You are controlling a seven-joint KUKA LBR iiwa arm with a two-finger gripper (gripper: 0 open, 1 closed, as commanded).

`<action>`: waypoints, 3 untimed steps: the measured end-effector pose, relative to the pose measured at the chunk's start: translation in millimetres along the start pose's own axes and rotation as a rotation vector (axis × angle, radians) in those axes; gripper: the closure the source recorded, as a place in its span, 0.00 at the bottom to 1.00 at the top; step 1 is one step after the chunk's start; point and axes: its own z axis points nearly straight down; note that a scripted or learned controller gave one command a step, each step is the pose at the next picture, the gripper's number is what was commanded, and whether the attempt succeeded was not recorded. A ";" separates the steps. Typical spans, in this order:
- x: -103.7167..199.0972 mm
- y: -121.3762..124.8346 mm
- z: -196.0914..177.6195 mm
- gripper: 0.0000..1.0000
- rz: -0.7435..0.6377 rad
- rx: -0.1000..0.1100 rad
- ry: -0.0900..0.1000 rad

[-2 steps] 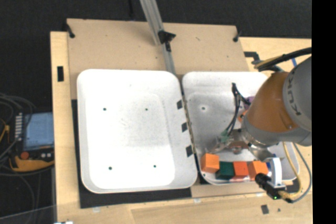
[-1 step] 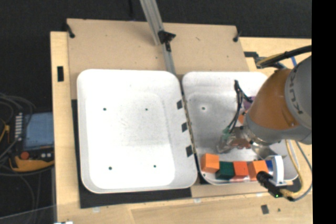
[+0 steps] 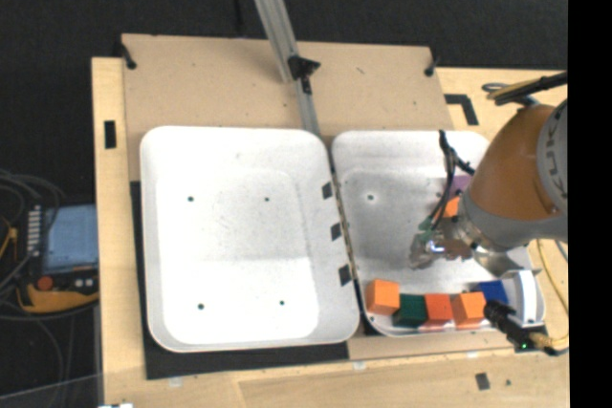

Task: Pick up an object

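In the right bin point(image 3: 382, 167) a row of blocks lies along the near edge: an orange block point(image 3: 384, 295), a dark green block point(image 3: 412, 309), two more orange blocks point(image 3: 439, 308) point(image 3: 469, 306) and a blue block point(image 3: 491, 291). My gripper point(image 3: 427, 248) hangs over the bin's right half, just above and behind the row. The grey and orange arm point(image 3: 516, 177) covers the bin's right side. A purple bit point(image 3: 462, 182) and an orange bit point(image 3: 450, 205) peek out at the arm's left edge.
The left bin point(image 3: 239, 234) lies beside the right one, parted by a rim with black clips point(image 3: 337, 229). A slanted metal bar point(image 3: 273, 14) rises behind the bins. Cables and a blue box point(image 3: 69, 239) sit off the bench at left.
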 end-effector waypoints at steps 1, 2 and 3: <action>-6.6 7.0 -45.9 1.00 -0.002 -0.001 -0.001; -7.6 9.6 -99.5 1.00 -0.003 -0.002 -0.001; 41.1 25.7 -107.2 1.00 -0.007 0.003 0.002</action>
